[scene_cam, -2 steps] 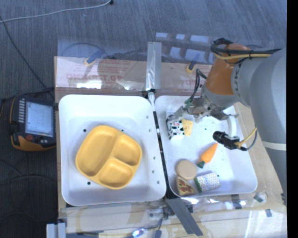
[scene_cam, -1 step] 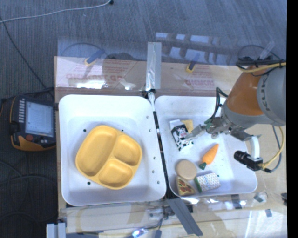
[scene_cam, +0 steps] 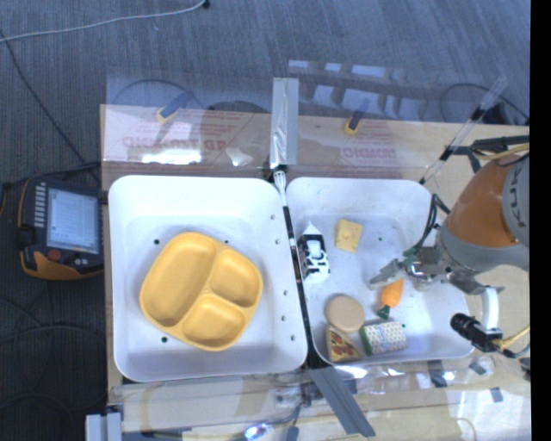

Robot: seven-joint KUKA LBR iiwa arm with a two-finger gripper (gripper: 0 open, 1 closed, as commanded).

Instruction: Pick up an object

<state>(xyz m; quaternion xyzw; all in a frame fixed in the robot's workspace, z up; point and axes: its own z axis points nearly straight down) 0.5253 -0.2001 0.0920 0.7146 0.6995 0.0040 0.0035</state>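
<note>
Two claw (scene_cam: 386, 274) fingers spread wide above the orange piece (scene_cam: 391, 295), mid right bin (scene_cam: 417, 196).

The floor (scene_cam: 103, 52) is dark grey carpet. A thin cable (scene_cam: 86, 24) runs across it at the top. A wooden bench (scene_cam: 379, 142) stands on it, with shiny clear plastic (scene_cam: 215, 138) along its far edge. An orange and black screen box (scene_cam: 60, 228) sits by its left edge
</note>
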